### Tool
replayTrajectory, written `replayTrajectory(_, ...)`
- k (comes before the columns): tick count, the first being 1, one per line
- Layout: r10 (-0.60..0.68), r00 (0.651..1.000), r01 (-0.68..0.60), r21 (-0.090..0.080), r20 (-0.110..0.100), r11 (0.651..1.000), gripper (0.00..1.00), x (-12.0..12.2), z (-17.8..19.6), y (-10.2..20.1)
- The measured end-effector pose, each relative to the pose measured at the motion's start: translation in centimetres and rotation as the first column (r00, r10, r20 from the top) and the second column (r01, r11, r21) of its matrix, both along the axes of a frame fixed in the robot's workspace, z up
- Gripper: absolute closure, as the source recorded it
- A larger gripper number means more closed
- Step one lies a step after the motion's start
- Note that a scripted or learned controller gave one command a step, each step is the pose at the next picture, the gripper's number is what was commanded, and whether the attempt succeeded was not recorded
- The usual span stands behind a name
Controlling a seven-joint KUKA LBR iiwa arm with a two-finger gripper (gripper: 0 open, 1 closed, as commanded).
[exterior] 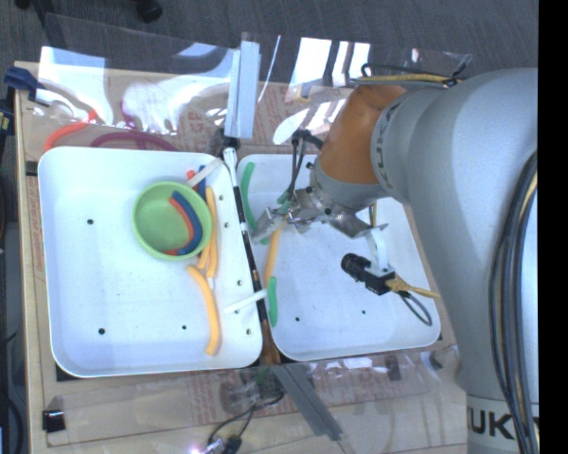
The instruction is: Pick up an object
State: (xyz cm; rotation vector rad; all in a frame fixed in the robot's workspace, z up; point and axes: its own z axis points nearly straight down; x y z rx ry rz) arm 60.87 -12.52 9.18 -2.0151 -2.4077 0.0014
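From my remote station, the arm (426, 149) reaches in over the right bin (398, 334), its gripper (286, 214) low at that bin's left side, close to the divider between the two bins. Whether the tool is clenched or released I cannot tell, as the wrist hides that part; nothing is seen to be held. The nearest candidates are an orange stick (271, 250) lying just below the gripper and a green strip (272, 301) along the bin's left wall; a second green piece (247, 192) lies higher along the same wall. The left bin (85, 301) carries a green bowl (161, 220) with blue and red pieces inside, and a yellow curved piece (209, 301) beside it. I judge the step in hand to be the descent onto the orange stick. To do it well, I would centre the tool across the stick's narrow width rather than along its length, keep clear of the bin wall so that no part catches on it, close only once fully down at the bin floor, then lift straight up and confirm the stick rises with the tool.
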Motion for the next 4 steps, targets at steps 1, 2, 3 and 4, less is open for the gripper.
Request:
replayTrajectory(1, 0.004, 1.000, -0.004, 0.003, -0.002, 1.000, 1.00, 0.08, 1.09, 0.19)
replayTrajectory(2, 0.004, 1.000, -0.004, 0.003, -0.002, 1.000, 0.00, 0.08, 1.08, 0.18)
replayTrajectory(3, 0.006, 1.000, -0.006, 0.004, -0.003, 1.000, 1.00, 0.10, 2.08, 0.20)
replayTrajectory(4, 0.006, 1.000, -0.006, 0.004, -0.003, 1.000, 0.00, 0.10, 2.08, 0.20)
